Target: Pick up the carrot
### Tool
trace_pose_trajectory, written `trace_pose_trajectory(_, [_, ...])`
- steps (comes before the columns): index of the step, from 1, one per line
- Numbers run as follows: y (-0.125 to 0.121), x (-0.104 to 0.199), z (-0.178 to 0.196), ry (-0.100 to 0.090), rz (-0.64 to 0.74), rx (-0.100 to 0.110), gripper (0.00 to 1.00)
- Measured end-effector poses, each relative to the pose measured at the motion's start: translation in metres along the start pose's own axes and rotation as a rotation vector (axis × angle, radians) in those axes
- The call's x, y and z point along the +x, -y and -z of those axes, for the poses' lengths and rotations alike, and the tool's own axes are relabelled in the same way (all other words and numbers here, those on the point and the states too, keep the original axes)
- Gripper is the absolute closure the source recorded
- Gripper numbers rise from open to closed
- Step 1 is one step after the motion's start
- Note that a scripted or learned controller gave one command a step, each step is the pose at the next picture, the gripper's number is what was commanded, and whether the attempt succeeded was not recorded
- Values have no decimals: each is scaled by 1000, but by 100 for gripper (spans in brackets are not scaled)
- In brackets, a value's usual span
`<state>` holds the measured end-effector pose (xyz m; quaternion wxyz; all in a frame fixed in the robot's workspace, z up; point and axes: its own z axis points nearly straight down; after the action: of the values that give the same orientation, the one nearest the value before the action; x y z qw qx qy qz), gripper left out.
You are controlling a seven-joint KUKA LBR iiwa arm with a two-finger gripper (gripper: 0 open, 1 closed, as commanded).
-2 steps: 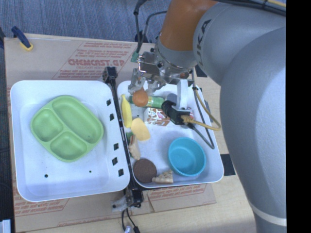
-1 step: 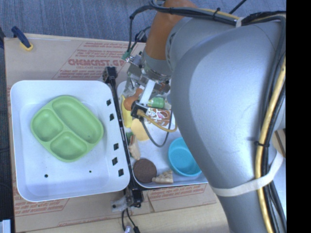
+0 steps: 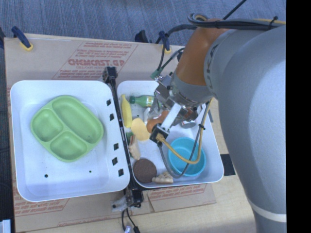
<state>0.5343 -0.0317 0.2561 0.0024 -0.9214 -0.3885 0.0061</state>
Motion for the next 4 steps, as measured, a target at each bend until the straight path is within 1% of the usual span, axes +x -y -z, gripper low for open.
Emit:
trace_pose_trajectory(1, [1,1,-1,0,1,2,0])
trace_pose_trajectory(2, [-17,-73,-167,0,209,0,0])
trace_pose_trajectory(3, [-28,-91,-167,-4,760,5,0])
trace_pose_trajectory(4, [-50,-53,-166,-5,650,4,0])
